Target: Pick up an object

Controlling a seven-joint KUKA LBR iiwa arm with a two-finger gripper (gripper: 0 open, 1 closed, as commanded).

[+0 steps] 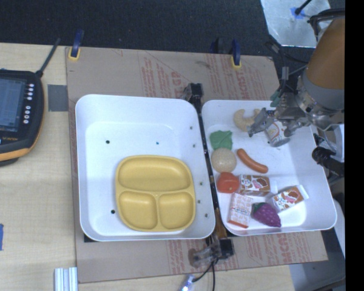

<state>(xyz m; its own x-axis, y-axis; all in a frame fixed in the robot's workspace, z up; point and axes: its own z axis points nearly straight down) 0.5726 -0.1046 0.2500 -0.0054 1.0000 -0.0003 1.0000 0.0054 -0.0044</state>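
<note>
**Gripper low over a crowded bin, grasp unconfirmed**

Gripper first: it sits over the far part of the right bin, and whether its jaws are apart, together or clamped on anything I cannot tell. A small pale item with red marks lies right at its tip, possibly the target; held or merely beneath, I cannot say.

The likely failure is a closing on nothing, or a pinch on a corner that slips on the lift. A cream-coloured piece lies just beside and could be nudged or caught too.

Further out lie a sausage, a green piece, a pale round piece and a tomato, then flat packets and purple grapes, packed close. The left bin bears a yellow divided tray, well apart.
</note>
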